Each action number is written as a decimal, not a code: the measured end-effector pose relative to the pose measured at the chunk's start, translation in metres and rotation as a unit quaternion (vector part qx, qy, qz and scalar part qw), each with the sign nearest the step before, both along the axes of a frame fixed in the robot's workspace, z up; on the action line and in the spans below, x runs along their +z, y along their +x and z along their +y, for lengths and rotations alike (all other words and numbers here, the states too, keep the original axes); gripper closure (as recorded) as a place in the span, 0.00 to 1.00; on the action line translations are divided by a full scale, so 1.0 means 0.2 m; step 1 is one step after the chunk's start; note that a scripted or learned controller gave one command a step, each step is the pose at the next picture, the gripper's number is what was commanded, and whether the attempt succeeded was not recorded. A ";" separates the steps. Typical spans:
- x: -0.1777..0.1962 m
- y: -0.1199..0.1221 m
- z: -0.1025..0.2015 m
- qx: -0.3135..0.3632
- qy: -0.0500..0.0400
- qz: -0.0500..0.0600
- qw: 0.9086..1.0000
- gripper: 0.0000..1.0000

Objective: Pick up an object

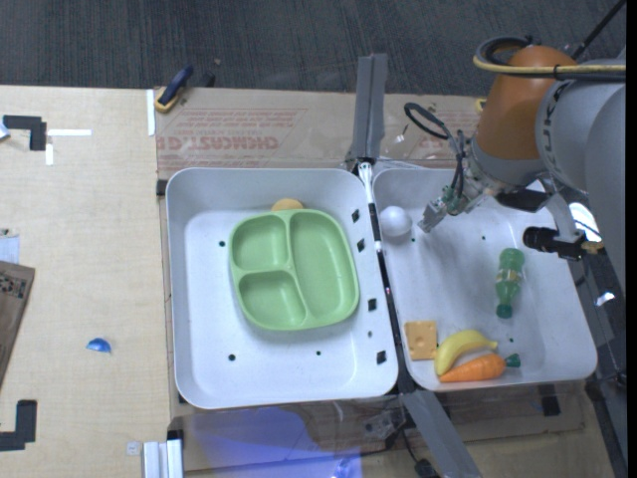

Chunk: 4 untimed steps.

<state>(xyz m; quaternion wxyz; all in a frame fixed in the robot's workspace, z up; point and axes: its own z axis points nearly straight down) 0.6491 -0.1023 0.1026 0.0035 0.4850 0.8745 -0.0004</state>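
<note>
The pincer (435,214) hangs low in the right bin (557,366), just at 3 o'clock of the white ball (395,222), its state impossible to tell, so this looks like the approach, and next calls for settling around the ball.

A robotics lab. A pale wooden bench (80,257) carries two shallow white plastic bins (189,297) (toy food inside) and taped black markers (28,127).

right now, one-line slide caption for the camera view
Claw hovers in the right bin beside a white ball; bottle, cracker, banana and carrot lie nearby.
</note>
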 end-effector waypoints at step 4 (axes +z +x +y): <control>-0.05 -0.36 -0.44 -0.111 0.002 0.002 0.994 0.00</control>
